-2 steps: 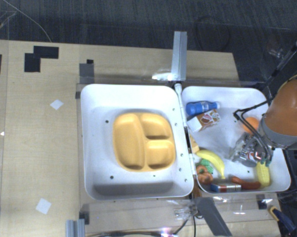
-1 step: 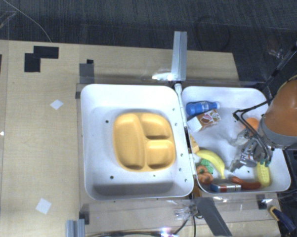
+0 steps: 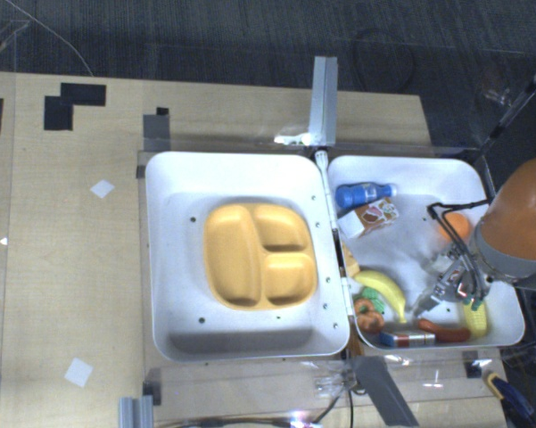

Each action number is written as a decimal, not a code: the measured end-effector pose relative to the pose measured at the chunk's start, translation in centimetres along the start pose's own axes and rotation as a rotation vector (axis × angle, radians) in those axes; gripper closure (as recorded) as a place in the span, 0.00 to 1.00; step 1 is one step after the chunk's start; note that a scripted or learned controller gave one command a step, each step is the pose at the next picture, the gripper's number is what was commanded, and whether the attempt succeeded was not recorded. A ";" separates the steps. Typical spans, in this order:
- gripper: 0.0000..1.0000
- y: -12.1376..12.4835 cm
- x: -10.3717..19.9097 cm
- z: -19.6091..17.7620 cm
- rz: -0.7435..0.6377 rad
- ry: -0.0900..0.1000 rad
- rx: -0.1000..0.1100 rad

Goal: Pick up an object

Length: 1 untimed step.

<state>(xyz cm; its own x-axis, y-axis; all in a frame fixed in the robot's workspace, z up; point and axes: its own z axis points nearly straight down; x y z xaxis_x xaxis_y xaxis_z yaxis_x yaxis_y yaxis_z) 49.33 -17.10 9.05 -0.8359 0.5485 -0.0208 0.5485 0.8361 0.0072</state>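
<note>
**Jaws low in the right bin**

The jaws [image 3: 432,294] hang just above the bin floor; I cannot tell how they stand. Near the front edge lie a banana [image 3: 383,290] and a red marker [image 3: 441,332]. Farther back lies a blue bottle [image 3: 364,193]. The left bin [image 3: 169,239] holds a yellow tray [image 3: 257,255].

You get bright, even overhead light, soft shadow along the left bin's [image 3: 241,172] lower wall, and perhaps slight blur at the lower right clutter.
</note>
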 end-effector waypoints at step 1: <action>0.00 -3.0 -1.8 0.1 0.013 0.005 0.001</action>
<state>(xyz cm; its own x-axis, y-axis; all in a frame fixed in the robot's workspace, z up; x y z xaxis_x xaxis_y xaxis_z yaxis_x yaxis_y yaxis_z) 49.21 -20.56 9.00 -0.8288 0.5593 -0.0155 0.5593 0.8290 0.0064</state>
